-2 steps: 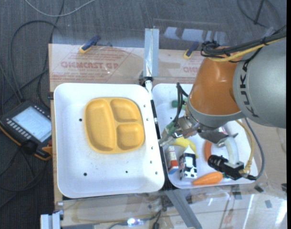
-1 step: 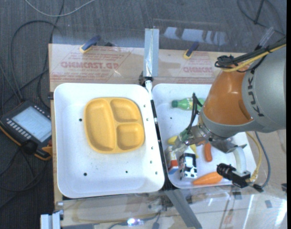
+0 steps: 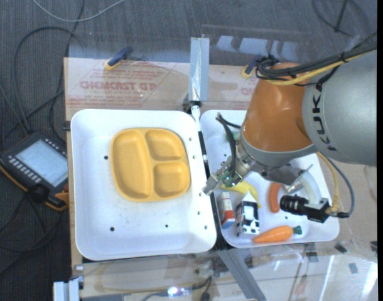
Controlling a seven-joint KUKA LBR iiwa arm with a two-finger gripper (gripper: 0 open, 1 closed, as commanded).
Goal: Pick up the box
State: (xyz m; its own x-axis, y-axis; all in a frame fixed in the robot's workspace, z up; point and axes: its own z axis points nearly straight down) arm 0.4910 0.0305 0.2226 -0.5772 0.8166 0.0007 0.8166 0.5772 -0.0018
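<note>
The box [image 3: 247, 218], a small white carton with black patches, stands in the right bin [image 3: 326, 231] near its front edge. My gripper [image 3: 224, 178] hangs over the left part of that bin, close to the dividing wall. It is a little behind and to the left of the box and apart from it. Nothing shows between the gripper's tips. The large orange wrist section [image 3: 276, 121] hides the back half of the right bin.
A white container with a red and blue label [image 3: 226, 209] lies just left of the box. An orange carrot [image 3: 274, 234], a yellow banana [image 3: 248, 190] and a red-orange piece [image 3: 274, 197] lie nearby. A yellow compartment tray [image 3: 151, 163] lies in the left bin [image 3: 91, 224].
</note>
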